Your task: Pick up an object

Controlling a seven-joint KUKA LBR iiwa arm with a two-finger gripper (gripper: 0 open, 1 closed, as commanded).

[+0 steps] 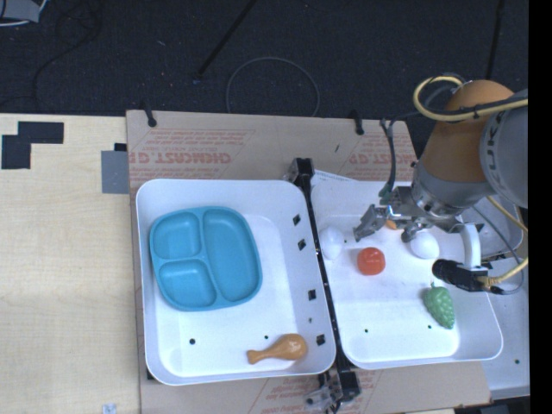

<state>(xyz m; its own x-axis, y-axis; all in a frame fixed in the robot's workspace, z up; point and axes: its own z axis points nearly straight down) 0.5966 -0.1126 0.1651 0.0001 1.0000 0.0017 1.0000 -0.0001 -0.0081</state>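
Note:
My gripper (390, 228) hangs over the back of the right bin (388, 352), its two fingers spread open with nothing clearly held between them. A small orange bit (392, 223) shows just under the gripper's body; I cannot tell what it is. A red tomato-like ball (371, 261) lies just in front of the gripper. To the gripper's right rests a white egg (423, 246). Another white item (331, 247) lies by the bin's left wall. At the front right lies a green bumpy object (440, 306).
The left bin (164, 352) holds a blue divided plate (205, 257) and a tan toy drumstick (280, 349) near its front wall. A black divider (315, 266) runs between the bins. A black fitting with cables (461, 274) hangs off the arm over the right bin.

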